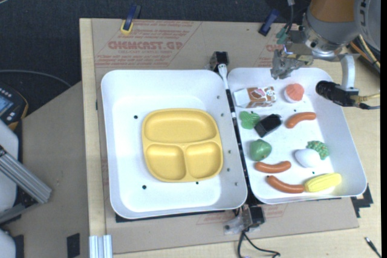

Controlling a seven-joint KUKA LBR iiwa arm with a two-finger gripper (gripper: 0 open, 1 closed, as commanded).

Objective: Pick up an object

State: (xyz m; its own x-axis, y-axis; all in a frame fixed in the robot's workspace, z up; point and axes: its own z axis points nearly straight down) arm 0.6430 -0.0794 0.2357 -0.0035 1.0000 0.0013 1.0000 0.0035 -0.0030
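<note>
My gripper [283, 71] hangs over the far edge of the right bin [347, 148], fingers pointing down, nothing visible between them. Just below it lie a packaged meat piece [260, 95] and a pink round slice [294, 92]. Further toward the front are a black block [268, 124], a green leaf piece [248, 119], a green pepper [261, 148], three sausages [300, 119] [273, 166] [285, 185], a white egg [306, 158], broccoli [318, 148] and a corn cob [323, 182].
The left bin [121, 130] holds a yellow divided tray [181, 144]. A black clamp [219, 60] sits at the far end of the ridge between the bins. The arm with its cables fills the top right corner, with a black attachment [331, 91] over the right bin's far right.
</note>
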